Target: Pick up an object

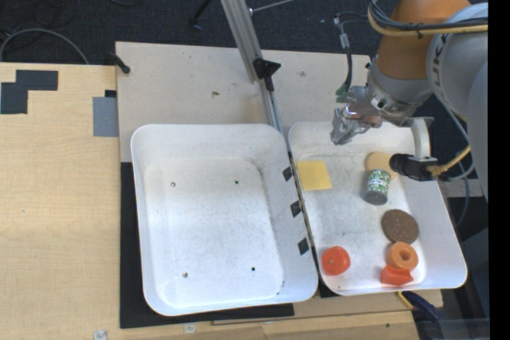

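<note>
A KUKA arm's gripper [344, 130] hangs above the far rim of the right bin [446, 251], and you cannot tell from this slanted view how it is set, nor is anything seen in it. Reading left to right from where you watch: the left bin [159, 147] lies well off to the gripper's left across the divider; the yellow square [314, 175] sits just below and slightly left of the gripper, the nearest candidate; the red ball [335, 260] lies well below it near the front rim; the green-patterned can [377, 185] with a tan piece [377, 162] touching its top lies to the gripper's right and a little lower; the brown disc [399, 225] and orange ring [402, 257] sit farther down on that side. Your risks, as a judgement: the yellow square looks flat (little for fingers to catch), so a descent there may close on nothing or scrape the bin floor; a drop from the present spot may strike the rim; the can could roll away if nudged.
</note>
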Controlling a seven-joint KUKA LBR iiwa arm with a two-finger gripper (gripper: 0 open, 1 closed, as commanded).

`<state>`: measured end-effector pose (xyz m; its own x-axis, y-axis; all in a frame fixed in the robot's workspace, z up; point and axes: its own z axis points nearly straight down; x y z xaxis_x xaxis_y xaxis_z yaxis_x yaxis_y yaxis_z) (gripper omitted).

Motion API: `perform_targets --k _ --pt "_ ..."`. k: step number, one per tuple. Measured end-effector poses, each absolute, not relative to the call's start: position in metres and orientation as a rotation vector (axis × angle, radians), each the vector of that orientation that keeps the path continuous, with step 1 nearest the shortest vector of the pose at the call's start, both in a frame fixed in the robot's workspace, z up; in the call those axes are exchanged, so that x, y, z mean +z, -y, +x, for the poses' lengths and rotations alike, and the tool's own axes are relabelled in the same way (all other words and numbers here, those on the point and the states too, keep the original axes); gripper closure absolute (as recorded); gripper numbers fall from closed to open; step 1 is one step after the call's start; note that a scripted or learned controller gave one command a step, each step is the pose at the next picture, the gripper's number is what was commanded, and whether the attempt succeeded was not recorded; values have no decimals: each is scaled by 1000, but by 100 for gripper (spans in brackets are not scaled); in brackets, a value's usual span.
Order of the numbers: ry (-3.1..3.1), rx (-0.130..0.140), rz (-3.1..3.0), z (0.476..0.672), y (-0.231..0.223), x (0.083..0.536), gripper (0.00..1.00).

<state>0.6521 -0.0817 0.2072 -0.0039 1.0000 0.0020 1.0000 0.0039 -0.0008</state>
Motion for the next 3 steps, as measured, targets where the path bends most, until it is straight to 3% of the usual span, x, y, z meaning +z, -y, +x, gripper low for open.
perform_targets --k 1,3 --pt "2225 -2 -2215 655 32 220 100" --pt "2223 3 -2213 632 -63 231 100"
